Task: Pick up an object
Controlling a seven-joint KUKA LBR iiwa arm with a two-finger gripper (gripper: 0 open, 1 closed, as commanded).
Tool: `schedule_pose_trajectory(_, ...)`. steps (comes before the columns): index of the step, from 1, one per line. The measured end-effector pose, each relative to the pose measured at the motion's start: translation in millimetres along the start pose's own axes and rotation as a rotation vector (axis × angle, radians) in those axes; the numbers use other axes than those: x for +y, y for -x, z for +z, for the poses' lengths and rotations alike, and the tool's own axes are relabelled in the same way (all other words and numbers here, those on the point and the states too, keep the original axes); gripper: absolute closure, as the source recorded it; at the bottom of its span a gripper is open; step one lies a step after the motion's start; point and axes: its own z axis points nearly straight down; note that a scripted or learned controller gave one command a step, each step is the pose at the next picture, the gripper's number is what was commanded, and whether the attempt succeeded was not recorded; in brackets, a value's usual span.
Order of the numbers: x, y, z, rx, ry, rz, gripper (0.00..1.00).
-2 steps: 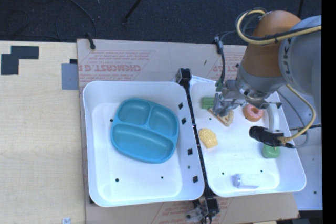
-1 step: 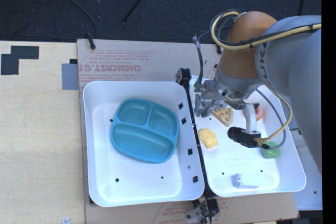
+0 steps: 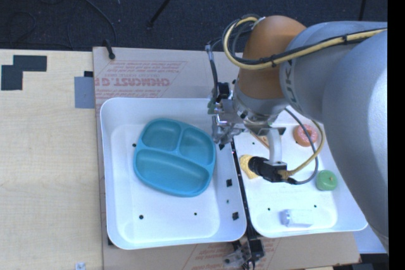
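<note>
Blue plate [image 3: 174, 157] lies just left of the jaws [image 3: 221, 133], over the divider; its long axis runs diagonally. Can't tell if they're apart or together.

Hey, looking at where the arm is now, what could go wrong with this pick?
The gripper sits over the rim of the left bin, beside the blue divided plate; it may strike the rim or only nudge the plate. The green object and the small white object lie far from it, so it may close on nothing.
</note>
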Motion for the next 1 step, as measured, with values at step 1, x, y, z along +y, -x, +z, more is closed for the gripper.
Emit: schedule_pose_trajectory(1,5.1,-51.6,1.9,-0.001,0.002,0.0,1.0)
